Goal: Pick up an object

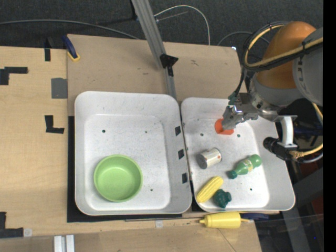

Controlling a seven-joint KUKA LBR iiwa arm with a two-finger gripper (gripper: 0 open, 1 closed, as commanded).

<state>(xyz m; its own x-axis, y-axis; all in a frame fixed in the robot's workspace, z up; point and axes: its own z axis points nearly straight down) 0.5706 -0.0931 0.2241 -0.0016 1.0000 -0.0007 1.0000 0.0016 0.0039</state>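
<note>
My gripper (pixel 230 123) hangs low over the far part of the right bin (pixel 273 193), directly over a small orange-red object (pixel 224 128) that peeks out beneath it. Nearer the front of that bin lie a grey cylinder (pixel 209 158), a green bottle (pixel 244 166), a yellow corn cob (pixel 209 188) and a dark green piece (pixel 222 198). A light green bowl (pixel 118 177) sits in the front of the left bin (pixel 126 106).
A yellow bottle (pixel 222 220) lies on the bench just in front of the right bin. A grey pole (pixel 149 25) slants over the back of the bench. Cables loop behind the arm at the upper right.
</note>
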